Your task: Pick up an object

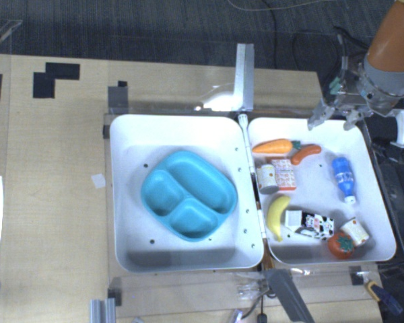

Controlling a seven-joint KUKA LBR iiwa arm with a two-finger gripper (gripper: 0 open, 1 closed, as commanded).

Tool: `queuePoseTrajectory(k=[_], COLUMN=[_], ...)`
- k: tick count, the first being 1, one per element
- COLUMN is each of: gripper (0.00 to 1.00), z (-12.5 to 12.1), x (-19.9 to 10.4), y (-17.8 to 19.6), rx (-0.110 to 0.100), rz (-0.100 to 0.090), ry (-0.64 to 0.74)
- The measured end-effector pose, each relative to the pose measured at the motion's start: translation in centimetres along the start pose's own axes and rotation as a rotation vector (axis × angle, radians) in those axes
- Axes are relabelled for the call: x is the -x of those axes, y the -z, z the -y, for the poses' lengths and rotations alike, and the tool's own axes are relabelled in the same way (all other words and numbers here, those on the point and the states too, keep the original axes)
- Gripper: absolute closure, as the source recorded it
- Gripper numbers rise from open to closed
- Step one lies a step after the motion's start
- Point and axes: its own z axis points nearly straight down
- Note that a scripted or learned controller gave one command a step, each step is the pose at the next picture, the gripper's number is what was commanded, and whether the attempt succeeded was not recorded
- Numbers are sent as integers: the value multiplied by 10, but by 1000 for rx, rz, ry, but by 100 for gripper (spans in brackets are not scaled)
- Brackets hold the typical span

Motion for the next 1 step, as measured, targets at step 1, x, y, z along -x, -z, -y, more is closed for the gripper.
queuePoseTrajectory(k=[1], gripper=[0], z=[-14], x=[9], y=[-126], rx=[5], rz=[2], ry=[-37])
